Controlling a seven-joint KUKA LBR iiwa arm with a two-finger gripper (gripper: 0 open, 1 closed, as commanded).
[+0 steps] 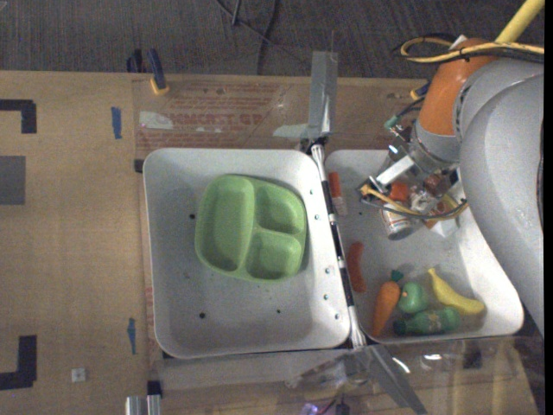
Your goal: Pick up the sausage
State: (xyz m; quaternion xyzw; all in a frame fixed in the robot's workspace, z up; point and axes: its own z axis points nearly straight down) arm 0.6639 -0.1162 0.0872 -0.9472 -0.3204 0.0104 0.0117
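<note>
The bench top (69, 258) is plain brown board with strips of black and blue tape stuck to it, and beyond its far edge lies dark carpet with a black cable (246, 11) trailing across it. Two shallow white bins sit side by side, joined along a metal divider. The left bin (168, 318) holds a green plastic plate (251, 227), smooth, rounded and split into three compartments. The right bin (497, 305) holds the toys: the sausage (356, 266), a short red stick, lies against the bin's left wall near the divider, well apart from the gripper. Toward the near edge sit an orange carrot (385, 306), a yellow banana (455, 295), and a green bottle (429, 321), bunched close together. The grey arm with its orange band reaches in from the right, and the gripper (406, 206) hangs low over the far part of the right bin above a small can (399, 225); how the gripper is set, or whether it grips anything, is too cluttered to tell.
</note>
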